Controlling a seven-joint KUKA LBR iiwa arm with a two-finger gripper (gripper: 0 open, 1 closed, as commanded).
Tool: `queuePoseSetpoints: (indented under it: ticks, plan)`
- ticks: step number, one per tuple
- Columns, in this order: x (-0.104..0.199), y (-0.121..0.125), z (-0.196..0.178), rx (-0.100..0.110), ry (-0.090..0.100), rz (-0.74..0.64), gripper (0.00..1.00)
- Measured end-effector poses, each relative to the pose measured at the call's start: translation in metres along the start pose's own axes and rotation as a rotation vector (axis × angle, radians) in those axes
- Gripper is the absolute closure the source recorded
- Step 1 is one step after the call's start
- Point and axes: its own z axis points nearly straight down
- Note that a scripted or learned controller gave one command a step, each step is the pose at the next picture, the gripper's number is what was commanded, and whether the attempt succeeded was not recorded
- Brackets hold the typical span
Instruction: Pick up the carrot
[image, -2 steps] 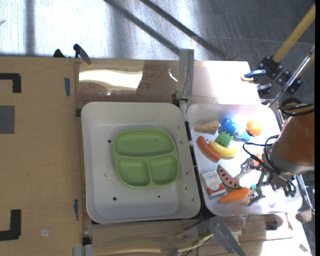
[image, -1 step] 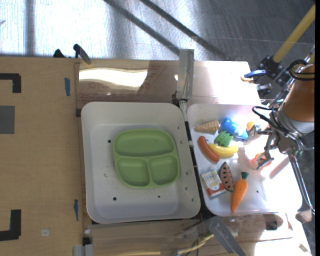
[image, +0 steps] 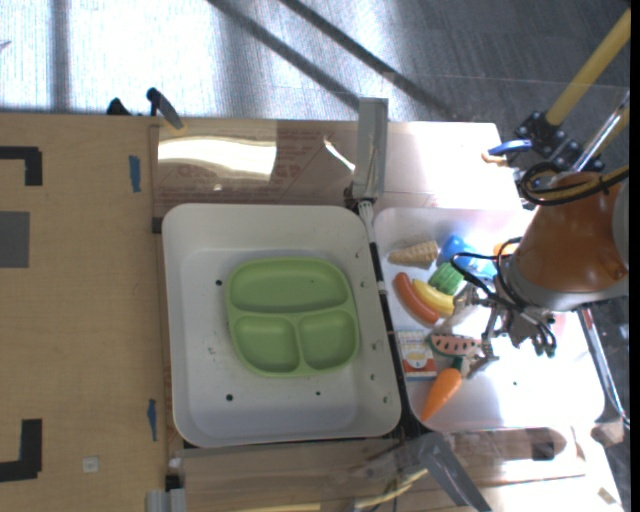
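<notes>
Orange carrot (image: 441, 393) at gripper's (image: 487, 358) seven o'clock — approach step, nothing held; finger opening you cannot tell. Next: drop onto carrot — then close.

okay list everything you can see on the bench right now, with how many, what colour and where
left bin: one, white, centre of view
divided plate: one, green, three compartments, inside left bin
right bin: one, white, right of left bin
carrot: one, orange, near edge of right bin
watermelon slice: one, red and green, just above carrot
banana: one, yellow, right bin
hot dog: one, red-orange, beside banana
ice cream cone: one, tan, far end of right bin
arm: one, orange band, over right bin
pincer: one, dark, close above carrot
</notes>
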Motion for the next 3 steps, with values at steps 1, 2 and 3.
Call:
queuePoseSetpoints:
  ticks: [1, 2, 3]
  plan:
    - [0.048, 0.016, -0.001, 0.003, -0.006, 0.237, 0.00]
    - [-0.028, -0.047, -0.009, 0.004, 0.002, 0.350, 0.00]
    - [-0.030, -0.045, -0.019, 0.004, -0.004, 0.346, 1.00]
